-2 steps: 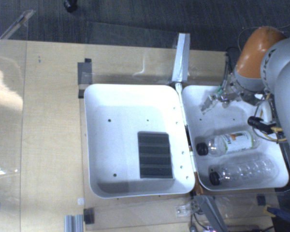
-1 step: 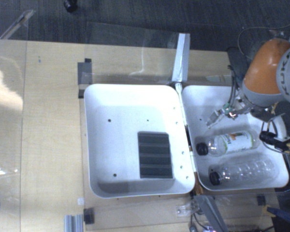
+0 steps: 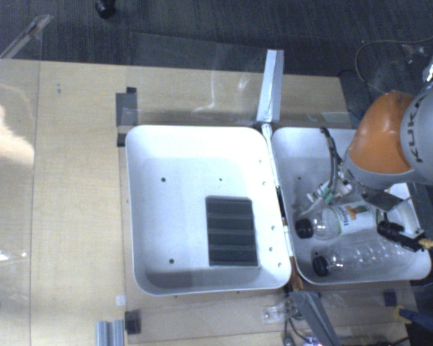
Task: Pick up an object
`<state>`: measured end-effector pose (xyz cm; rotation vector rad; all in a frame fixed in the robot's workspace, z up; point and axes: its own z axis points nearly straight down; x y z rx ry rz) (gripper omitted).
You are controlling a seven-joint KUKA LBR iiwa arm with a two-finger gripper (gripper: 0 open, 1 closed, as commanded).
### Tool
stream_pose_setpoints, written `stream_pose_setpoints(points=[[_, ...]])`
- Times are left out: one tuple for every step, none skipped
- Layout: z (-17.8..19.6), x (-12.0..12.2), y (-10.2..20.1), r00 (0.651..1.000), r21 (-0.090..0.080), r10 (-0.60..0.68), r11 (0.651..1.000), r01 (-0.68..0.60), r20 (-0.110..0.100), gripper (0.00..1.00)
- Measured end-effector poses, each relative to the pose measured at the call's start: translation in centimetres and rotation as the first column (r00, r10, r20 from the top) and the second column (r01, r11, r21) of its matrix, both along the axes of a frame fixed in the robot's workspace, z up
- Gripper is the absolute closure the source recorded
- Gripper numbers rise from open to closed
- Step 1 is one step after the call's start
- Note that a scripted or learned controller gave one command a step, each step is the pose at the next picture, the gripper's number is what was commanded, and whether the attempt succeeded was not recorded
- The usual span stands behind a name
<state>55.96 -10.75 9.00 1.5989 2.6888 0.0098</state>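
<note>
Clear bottles (image 3: 330,223) partly hidden beneath the arm (image 3: 390,146).

You're looking at a pale wooden bench (image 3: 72,215) carrying two shallow white bins touching side by side: the left bin (image 3: 166,215) and the right bin (image 3: 303,153).

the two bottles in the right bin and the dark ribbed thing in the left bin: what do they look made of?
Upper bottle: looks like clear glossy plastic; see-through body, black cap, a label on it.
Lower bottle: same look, clear with glints, black cap.
Ribbed pad: dark, matte, grooved; maybe rubber or plastic, can't tell which.
</note>
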Motion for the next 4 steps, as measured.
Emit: stream_pose_setpoints(points=[[1.3,0.3,0.2,1.000,0.002,-0.001,1.000,0.001,0.008,1.00],[1.2,0.3,0.2,1.000,0.002,0.000,1.000,0.000,0.008,0.00],[0.0,3.1,1.2,1.000,0.001,-0.024,1.000,0.024,-0.002,0.00],[1.2,3.3,1.4,1.000,0.003,-0.022,1.000,0.022,0.006,1.00]])
